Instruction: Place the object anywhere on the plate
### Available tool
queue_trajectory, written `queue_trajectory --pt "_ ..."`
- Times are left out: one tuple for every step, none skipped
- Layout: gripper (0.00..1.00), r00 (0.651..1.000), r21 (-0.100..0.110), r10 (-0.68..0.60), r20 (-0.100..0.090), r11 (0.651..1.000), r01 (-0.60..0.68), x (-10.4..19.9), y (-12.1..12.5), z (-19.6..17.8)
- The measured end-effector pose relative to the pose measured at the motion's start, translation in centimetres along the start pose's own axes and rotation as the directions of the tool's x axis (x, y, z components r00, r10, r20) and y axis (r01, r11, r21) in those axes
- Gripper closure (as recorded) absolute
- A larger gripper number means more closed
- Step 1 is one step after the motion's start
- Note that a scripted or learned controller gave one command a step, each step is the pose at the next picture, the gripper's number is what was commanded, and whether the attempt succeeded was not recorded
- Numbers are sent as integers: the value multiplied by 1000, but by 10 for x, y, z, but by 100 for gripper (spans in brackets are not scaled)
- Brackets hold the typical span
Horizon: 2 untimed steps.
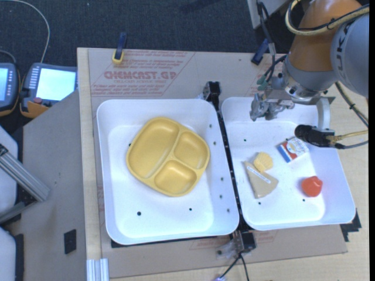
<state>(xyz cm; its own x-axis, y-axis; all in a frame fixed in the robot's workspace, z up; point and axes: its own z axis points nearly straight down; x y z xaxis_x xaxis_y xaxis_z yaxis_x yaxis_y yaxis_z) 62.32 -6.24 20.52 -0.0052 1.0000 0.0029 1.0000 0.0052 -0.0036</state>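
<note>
Camera view: the end effector [265,109] hangs over the right bin's [337,209] far edge; whether it grips anything I cannot tell. The yellow three-part plate [168,156] lies in the left bin [111,174]. A tan wedge [261,180], red piece [312,186] and small carton [292,150] lie right.

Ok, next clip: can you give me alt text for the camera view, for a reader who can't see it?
A yellow three-compartment plate lies in the left white bin, while the arm's end effector hovers at the far edge of the right white bin. That bin holds a red object, a small red, white and blue carton and two pale yellow pieces.
</note>
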Motion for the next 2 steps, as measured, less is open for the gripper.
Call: queue_trajectory --pt "100 1000 -1 0 0 1000 0 47 -17 -8" --pt "100 1000 1 0 0 1000 0 99 -32 -1"
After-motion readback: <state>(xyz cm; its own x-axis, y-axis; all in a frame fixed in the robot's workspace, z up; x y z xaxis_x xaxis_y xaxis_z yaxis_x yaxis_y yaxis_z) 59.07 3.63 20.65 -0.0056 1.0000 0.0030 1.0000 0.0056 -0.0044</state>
